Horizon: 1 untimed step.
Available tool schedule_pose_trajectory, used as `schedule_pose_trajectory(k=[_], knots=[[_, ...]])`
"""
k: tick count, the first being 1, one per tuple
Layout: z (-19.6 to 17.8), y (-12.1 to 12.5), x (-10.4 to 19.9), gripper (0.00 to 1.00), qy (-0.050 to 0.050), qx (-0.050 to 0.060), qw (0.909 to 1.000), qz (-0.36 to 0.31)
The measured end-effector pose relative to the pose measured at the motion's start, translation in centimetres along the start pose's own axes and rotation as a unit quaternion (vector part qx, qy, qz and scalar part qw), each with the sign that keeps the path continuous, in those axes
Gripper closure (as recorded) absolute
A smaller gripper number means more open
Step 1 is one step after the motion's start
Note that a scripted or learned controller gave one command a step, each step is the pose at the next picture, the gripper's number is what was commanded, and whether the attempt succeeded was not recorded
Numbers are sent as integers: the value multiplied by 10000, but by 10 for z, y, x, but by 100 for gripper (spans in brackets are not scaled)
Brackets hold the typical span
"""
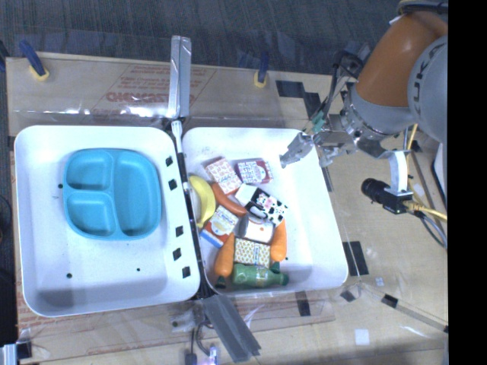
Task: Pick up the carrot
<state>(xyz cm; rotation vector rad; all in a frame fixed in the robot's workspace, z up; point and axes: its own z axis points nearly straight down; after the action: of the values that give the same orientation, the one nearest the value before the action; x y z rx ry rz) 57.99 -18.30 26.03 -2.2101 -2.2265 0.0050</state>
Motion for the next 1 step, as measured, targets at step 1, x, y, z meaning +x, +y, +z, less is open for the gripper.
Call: schedule_pose_trajectory(k=[1], knots=[[91, -56, -28, 0, -1, -4, 9985, -545]])
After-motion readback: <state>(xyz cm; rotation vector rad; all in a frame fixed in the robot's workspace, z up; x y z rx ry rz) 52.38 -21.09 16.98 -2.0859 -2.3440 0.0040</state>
